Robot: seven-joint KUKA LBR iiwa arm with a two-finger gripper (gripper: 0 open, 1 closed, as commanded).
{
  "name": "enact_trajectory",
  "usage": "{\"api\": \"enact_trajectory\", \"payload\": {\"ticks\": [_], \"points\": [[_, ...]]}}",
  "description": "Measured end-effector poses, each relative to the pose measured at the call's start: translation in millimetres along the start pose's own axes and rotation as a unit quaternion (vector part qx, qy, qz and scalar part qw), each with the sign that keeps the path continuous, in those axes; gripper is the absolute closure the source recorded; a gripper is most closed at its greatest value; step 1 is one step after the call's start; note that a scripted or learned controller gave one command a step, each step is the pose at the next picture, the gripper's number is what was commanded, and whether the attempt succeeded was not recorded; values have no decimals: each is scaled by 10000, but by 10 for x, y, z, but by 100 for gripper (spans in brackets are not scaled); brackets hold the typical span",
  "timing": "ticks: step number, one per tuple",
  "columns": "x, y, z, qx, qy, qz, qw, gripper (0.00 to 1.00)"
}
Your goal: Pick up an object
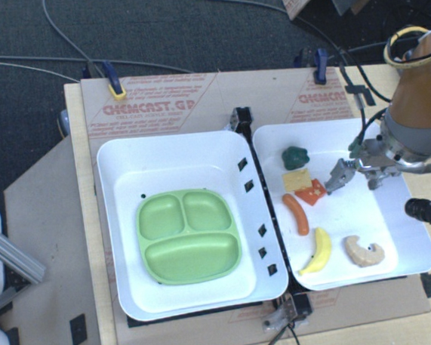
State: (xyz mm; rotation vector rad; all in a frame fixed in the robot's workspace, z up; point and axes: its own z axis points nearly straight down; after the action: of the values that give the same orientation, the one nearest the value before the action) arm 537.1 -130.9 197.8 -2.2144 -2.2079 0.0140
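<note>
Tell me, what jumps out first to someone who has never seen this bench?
The big green divided plate lies alone in the left bin. In the right bin lies a cluster of toy food: a yellow banana, an orange-red sausage and a dark green piece. The grey arm's end effector hangs low beside a small red piece.

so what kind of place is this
Probably a robot lab test bench: two white bins clamped on a board, toy food such as a banana, loose cables on the floor, and a gripper.
</note>
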Motion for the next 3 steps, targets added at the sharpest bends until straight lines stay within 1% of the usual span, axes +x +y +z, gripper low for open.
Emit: {"api": "enact_trajectory", "payload": {"ticks": [1, 2, 3], "points": [[4, 30, -75, -72, -11, -16, 10000, 0], [-83, 52, 396, -56, -9, -10, 10000, 0], [-65, 54, 821, -48, -5, -13, 10000, 0]]}}
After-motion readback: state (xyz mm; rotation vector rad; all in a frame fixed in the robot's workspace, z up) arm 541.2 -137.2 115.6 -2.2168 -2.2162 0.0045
